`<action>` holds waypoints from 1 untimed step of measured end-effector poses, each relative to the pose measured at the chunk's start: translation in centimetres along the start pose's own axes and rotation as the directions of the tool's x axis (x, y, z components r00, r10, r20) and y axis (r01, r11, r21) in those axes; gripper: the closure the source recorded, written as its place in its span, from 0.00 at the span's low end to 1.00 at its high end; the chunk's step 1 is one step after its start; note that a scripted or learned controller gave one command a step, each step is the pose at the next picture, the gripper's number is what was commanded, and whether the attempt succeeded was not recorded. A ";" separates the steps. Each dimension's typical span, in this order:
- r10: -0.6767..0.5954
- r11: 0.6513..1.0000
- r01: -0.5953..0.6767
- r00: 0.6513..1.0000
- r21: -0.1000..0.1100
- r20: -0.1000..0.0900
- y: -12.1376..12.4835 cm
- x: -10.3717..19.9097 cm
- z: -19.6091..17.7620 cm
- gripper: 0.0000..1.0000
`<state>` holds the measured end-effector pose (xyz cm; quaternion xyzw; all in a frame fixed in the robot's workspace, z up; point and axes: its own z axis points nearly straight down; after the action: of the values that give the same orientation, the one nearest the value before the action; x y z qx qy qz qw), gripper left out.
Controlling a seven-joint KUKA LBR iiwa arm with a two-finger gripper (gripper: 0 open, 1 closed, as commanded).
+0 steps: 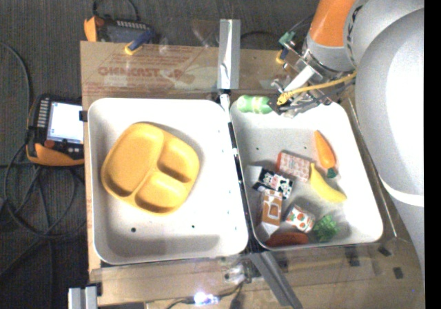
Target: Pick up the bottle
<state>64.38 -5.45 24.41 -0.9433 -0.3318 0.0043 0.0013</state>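
A light green bottle (252, 104) lies on its side in the far left corner of the right bin (358, 163), against the rim. My gripper (288, 99) hangs over the far edge of that bin, just right of the bottle, its tip very close to the bottle's right end. Yellow cables and the wrist body cover the tip. The orange band of the arm (337, 11) rises behind it.
The right bin also holds a carrot (324, 150), a banana (326, 187), several small cartons (278, 187), a green vegetable (326, 227) and a red item (288, 238). A yellow divided plate (151, 166) sits in the left bin (103, 232). The arm's grey body (403, 94) overhangs the right side.
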 end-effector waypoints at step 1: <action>0.047 0.999 -0.047 0.999 0.000 0.000 -8.2 3.1 0.3 1.00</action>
<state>61.66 2.85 24.14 -0.9509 -0.3095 0.0043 0.0014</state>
